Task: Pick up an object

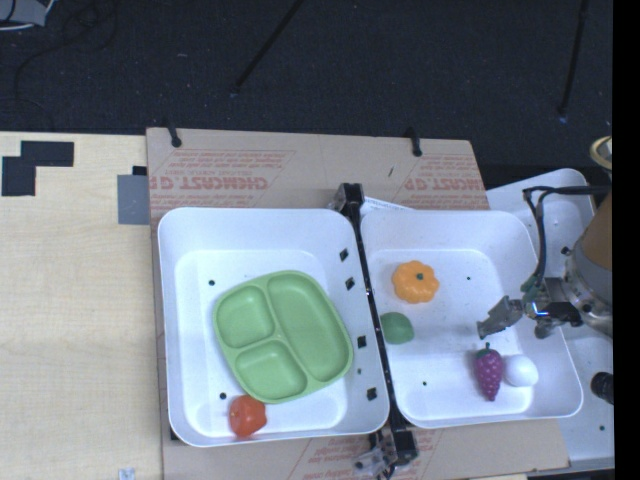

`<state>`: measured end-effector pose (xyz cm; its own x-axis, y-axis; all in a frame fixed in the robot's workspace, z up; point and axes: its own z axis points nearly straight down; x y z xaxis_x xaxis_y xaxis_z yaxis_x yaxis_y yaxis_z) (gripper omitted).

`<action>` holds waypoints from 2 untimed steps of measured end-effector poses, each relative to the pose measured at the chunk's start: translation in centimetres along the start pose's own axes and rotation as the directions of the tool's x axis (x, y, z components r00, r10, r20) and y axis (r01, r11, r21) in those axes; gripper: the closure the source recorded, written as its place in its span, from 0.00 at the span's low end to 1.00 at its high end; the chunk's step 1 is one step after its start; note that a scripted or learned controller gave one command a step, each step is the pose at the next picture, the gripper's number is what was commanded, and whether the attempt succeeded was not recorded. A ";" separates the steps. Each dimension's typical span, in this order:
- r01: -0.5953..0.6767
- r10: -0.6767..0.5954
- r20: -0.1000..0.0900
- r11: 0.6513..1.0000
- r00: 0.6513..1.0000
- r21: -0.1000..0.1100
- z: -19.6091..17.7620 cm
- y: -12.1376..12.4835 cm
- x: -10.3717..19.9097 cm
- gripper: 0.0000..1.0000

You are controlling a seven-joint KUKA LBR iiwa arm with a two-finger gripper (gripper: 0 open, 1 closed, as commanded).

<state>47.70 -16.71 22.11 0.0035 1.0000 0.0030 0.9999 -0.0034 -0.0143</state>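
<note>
Grapes (488, 373), a small purple toy bunch, are lying in the right bin (455, 230) near its front right corner, just below the gripper (497, 320) and touching a white egg (521, 371) on their right. The gripper is reaching in over the bin's right wall and hovering above the floor; one grey finger is pointing left and down toward the bunch, but whether the fingers are spread or closed is not something this view is letting me tell, and nothing is showing between them. Open white floor is lying to the left of the gripper, between it and an orange toy pumpkin (415, 281) sitting toward the middle of the bin, with a green rounded object (397, 328) resting near the divider where the two bins are meeting. The egg is crowding the bunch on the side nearest the right wall, while the front wall is running close below both. Across the divider, the left bin (190, 238) is holding a green sectioned plate (283, 335) that is taking up most of its floor, and a red-orange toy (247, 415) is sitting just beside the plate's front edge near the front wall.
</note>
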 end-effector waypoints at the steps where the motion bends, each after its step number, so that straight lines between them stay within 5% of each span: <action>1: 0.003 -0.003 0.003 1.000 1.000 -0.013 -0.6 0.3 0.0 0.00; 2: 0.003 -0.003 0.000 1.000 1.000 -0.006 3.8 0.1 0.5 0.00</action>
<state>47.76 -16.20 18.27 0.0000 1.0000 0.0032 1.0000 0.0000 -0.0079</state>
